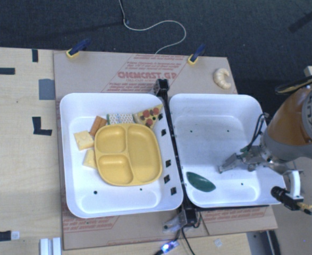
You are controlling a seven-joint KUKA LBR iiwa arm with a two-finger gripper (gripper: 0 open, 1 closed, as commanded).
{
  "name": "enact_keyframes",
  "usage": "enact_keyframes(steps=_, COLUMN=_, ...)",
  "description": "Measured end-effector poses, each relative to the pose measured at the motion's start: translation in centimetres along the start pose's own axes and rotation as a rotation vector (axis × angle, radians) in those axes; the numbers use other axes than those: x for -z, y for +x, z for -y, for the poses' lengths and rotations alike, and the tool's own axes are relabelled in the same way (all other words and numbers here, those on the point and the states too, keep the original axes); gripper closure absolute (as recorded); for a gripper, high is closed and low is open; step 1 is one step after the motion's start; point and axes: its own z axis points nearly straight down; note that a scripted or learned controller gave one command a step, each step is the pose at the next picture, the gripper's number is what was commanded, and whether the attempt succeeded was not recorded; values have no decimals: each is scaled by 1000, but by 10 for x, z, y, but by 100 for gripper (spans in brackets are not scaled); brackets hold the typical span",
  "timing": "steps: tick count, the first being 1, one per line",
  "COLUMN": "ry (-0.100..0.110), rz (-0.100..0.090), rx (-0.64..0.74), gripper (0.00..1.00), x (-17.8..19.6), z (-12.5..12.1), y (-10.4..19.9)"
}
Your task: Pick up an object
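While approach step was judged underway, gripper (224, 168) was seen low in right bin (214, 108), finger state not discernible; dark green object (200, 182) lay nearby, ungrasped; descent onto it judged required.

Single fixed cam above the bench (17, 142), angled down, mid-range: both white bins (70, 142) fully in frame, arm (291, 129) entering from view right.

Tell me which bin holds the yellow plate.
The left bin holds the yellow plate; the right bin, where the claw is, has a green piece.
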Motion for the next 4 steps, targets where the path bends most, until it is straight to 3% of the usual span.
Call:
enact_keyframes(steps=1, ry=-3, rz=2, rx=0, gripper=100, x=13, z=-1, y=-1)
enact_keyframes(steps=4, ry=-5, rz=0, rx=0, gripper=100, x=144, z=-5, y=3)
